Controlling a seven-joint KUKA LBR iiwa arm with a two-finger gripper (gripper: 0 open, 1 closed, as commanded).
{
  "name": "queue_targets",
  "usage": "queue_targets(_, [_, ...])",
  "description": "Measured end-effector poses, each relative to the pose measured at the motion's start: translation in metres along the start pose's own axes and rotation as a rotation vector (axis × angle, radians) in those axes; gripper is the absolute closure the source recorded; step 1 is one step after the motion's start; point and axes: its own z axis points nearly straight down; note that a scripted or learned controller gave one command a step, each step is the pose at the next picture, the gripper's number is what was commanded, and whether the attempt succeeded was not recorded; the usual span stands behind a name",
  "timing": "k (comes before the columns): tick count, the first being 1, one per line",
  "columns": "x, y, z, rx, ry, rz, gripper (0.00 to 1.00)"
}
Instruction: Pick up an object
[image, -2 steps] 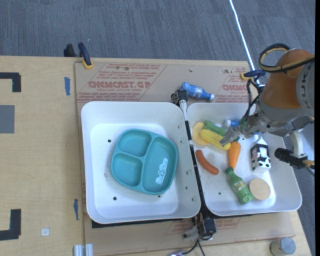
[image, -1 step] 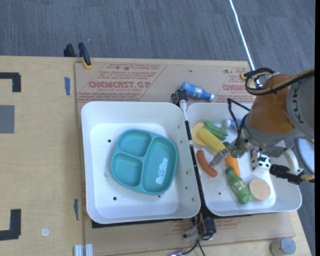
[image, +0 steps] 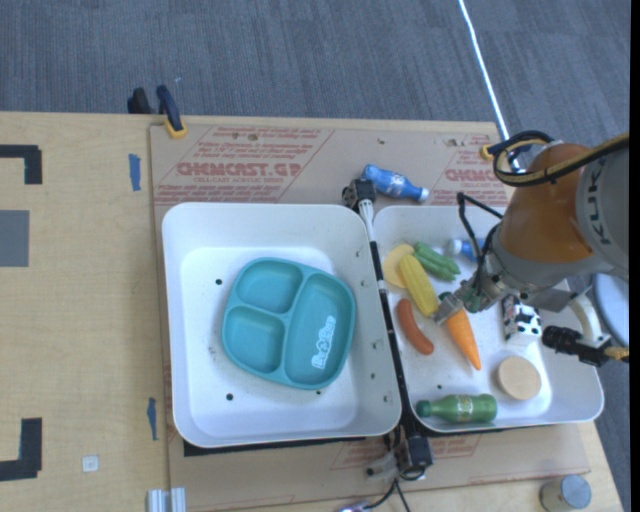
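Camera view: end effector (image: 462, 303) low in right bin (image: 580, 405), at top of toy carrot (image: 462, 336), beside corn (image: 417, 283). Clamped or apart: cannot tell. Carrot probably light, stiff, smooth, tapered; best taken across thick upper end.

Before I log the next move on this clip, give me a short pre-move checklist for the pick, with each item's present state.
1. gripper over the right bin: ok.
2. Target nearby: carrot lies right beneath the gripper: ok.
3. Finger state: cannot tell.
4. Object held: cannot tell.
5. Room around target: corn and sausage lie close to the carrot: not ok.
6. Teal plate lies in the left bin, apart from the arm: ok.
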Motion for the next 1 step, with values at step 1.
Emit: queue_targets(1, [0.0611, 0.0295, -0.0875, 0.005, 0.003, 0.137, 1.0])
